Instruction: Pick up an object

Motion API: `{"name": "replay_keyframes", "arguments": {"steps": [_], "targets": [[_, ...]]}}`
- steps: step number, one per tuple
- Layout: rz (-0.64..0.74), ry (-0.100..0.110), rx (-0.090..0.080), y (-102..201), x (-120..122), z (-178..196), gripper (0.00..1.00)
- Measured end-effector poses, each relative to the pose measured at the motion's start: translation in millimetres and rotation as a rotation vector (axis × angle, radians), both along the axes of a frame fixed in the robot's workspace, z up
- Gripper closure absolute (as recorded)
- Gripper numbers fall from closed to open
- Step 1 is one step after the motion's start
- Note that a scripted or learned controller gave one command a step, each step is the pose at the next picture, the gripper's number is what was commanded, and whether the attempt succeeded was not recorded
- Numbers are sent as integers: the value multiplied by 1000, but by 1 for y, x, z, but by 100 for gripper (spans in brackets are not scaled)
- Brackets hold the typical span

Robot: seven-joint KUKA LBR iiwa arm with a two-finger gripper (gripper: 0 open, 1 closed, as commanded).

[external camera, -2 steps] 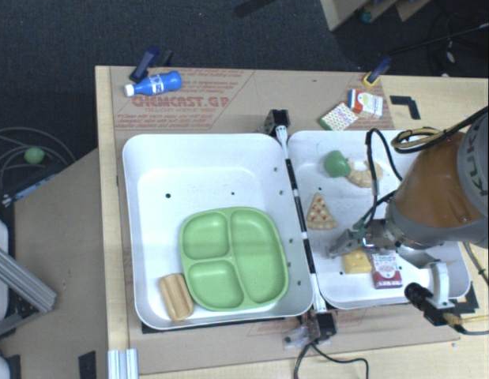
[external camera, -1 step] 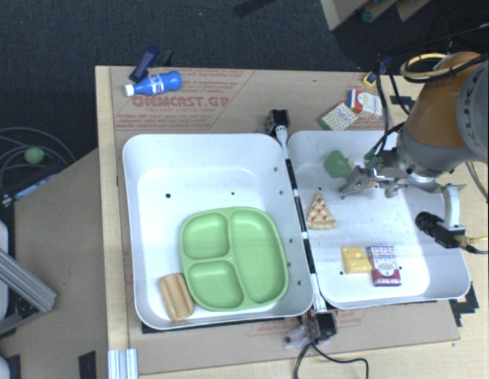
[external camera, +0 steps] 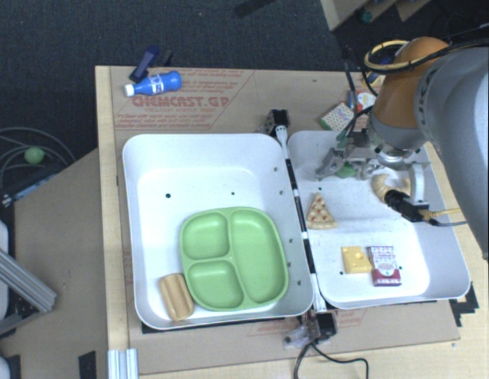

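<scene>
Nearest the front edge of the right bin [external camera: 441,287] lie two small pieces side by side: a yellow cheese-like block [external camera: 355,260] and, just beside it, a red-and-white packet [external camera: 384,265]. Both are low and flat, so a two-finger pinch from above could slide off them or scrape the bin floor. In the left bin [external camera: 141,212], the green divided plate [external camera: 231,257] fills the front half, with a tan bread-like piece [external camera: 174,296] tucked against its front left corner, touching or nearly so; a grab there could catch the plate rim instead.

Further back in the right bin, close to the wall shared with the left bin, sits a pizza-slice toy [external camera: 321,212], triangular, tan with reddish specks, lying flat and apart from the rest. It looks like the easiest candidate, though its thin wedge shape gives little to squeeze.

At the far part of the right bin the gripper [external camera: 348,164] hangs low beneath the arm's wrist. Whether it is spread or pressed together I cannot tell; the metal parts blur into each other. A curved tan object [external camera: 381,185] lies just beside it, partly under the wrist. No object is visibly pinched. The likely failure is closing beside the curved piece, not around it, or nudging it toward the far wall.

On the bench beyond the bins rests a blue-and-white bottle [external camera: 155,84].
</scene>
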State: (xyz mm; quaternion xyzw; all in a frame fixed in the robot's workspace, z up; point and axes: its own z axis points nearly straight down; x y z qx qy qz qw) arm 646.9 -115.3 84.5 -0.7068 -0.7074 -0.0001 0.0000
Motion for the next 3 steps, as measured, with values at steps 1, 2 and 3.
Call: {"name": "replay_keyframes", "arguments": {"steps": [1, 2, 3], "targets": [[0, -3, -1, -8, 20, 1, 0], [2, -6, -3, -8, 21, 13, 100], [1, 0, 1, 72, -39, 101, 100]]}}
